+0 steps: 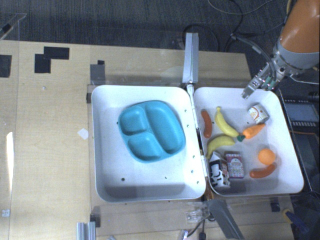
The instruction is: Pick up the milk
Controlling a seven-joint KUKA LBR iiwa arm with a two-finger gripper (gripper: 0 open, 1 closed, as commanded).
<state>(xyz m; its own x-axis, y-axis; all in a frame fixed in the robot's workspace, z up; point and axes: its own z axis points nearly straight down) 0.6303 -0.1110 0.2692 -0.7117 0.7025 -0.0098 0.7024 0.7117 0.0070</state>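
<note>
The milk (217, 173) is a small white carton with black cow patches. It lies in the front left corner of the right bin (292, 156), next to a dark red box (234, 165). My gripper (254, 87) hangs over the back edge of that bin, far behind the milk and to its right, just above a small tin can (258, 114). Nothing shows in the gripper.
The right bin also holds two bananas (224, 124), a carrot (253, 131), an orange (266, 156) and two sausages (206, 123). A blue divided plate (150, 129) fills the left bin (107, 149). A metal bar (190, 59) stands behind the bins.
</note>
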